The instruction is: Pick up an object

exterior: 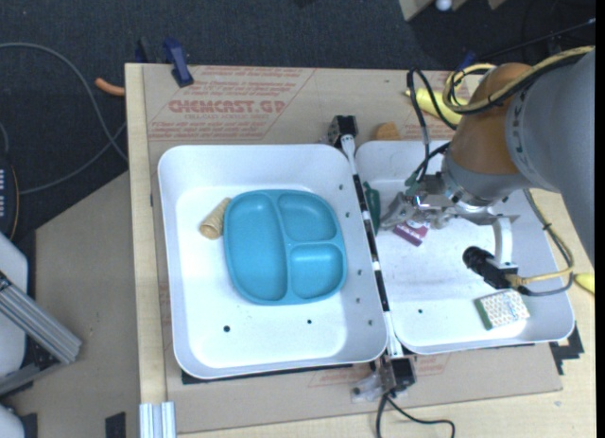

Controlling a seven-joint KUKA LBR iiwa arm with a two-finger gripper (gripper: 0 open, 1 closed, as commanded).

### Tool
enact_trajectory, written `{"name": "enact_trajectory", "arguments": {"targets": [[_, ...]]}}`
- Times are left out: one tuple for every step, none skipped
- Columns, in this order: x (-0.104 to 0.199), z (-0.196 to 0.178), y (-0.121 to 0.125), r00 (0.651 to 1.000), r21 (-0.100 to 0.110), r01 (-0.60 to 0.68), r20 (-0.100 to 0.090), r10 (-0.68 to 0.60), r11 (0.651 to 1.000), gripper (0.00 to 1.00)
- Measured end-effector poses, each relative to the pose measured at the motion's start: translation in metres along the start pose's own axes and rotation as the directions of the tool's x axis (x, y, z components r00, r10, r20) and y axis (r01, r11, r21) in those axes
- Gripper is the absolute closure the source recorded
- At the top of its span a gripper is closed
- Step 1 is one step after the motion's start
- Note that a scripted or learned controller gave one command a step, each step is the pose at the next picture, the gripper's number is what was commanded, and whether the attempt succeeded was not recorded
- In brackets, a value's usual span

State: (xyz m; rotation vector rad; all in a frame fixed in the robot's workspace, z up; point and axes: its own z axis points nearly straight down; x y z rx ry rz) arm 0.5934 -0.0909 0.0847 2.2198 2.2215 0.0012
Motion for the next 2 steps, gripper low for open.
{"name": "enact_trajectory", "arguments": {"targets": [[0.0,-0.01,0.0,1.0,-0.001,0.0,0.0,0.0,1.0,1.0],[0.058,-0.1,-0.01,1.0,0.0,0.0,-0.001,0.0,1.0,1.0]]}}
